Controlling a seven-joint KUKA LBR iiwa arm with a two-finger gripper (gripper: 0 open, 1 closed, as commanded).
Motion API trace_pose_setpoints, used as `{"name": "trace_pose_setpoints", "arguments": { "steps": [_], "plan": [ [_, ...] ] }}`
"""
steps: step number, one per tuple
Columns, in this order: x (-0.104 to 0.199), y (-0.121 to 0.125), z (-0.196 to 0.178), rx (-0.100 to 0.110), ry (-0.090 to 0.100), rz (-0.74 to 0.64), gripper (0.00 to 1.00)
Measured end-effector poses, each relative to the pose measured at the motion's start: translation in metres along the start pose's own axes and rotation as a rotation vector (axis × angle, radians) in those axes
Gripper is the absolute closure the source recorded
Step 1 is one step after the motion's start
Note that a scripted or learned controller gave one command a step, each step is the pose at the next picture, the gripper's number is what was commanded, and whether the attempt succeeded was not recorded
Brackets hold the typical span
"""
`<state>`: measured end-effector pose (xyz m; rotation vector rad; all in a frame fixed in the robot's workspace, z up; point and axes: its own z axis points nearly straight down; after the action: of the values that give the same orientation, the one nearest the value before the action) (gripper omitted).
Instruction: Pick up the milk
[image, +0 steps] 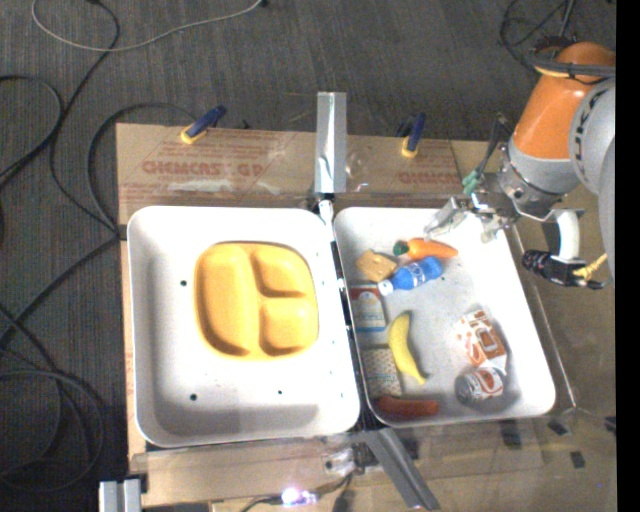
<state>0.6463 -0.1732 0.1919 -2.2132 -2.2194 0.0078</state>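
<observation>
Hovering open and holding nothing, claw (468, 214) sits at right bin's (535, 330) far edge; milk (368, 310) lies nearer and left, long axis near-far.

A dark grey carpet floor (90, 420) strewn with black cables (40, 330) surrounds the bench, whose brown cardboard sheet (230, 170) is clamped at the far edge by blue-and-yellow clips (203, 124).
</observation>
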Motion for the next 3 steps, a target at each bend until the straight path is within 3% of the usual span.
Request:
{"name": "trace_pose_setpoints", "arguments": {
  "steps": [1,2,3],
  "plan": [
    [-0.022,-0.112,0.013,0.001,-0.001,-0.021,0.00],
    [-0.039,-0.125,0.096,-0.004,0.007,-0.063,0.00],
    [-0.041,-0.126,0.090,0.002,0.005,-0.059,1.00]
  ]
}}
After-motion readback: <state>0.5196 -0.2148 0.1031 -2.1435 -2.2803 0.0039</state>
